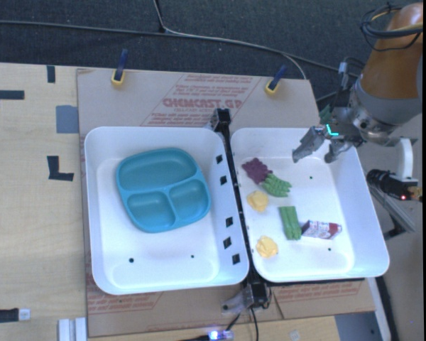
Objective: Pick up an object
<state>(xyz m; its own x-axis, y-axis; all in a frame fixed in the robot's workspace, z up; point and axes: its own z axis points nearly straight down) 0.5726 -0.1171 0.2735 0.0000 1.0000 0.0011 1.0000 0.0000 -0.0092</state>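
Two shallow white bins sit side by side on the bench, and their contents are split in a way that suits a picking run: the left bin in the middle left of the frame carries a blue divided plate, while the right bin holds all the small loose pieces. Those pieces lie clustered in the left and centre part of that bin: a purple toy with a green leafy piece touching it just below and right, a yellow piece beneath them, a green bar lower down with a small red-and-white packet just beside its right end, and another yellow piece near the bottom. Any of these could serve as the object to pick. The gripper hangs at the upper right of that bin, its two fingers spread apart with nothing between them, well apart from the cluster. That spread posture reads as readiness for a descent; the reach would likely have to shift toward the frame's lower left first.
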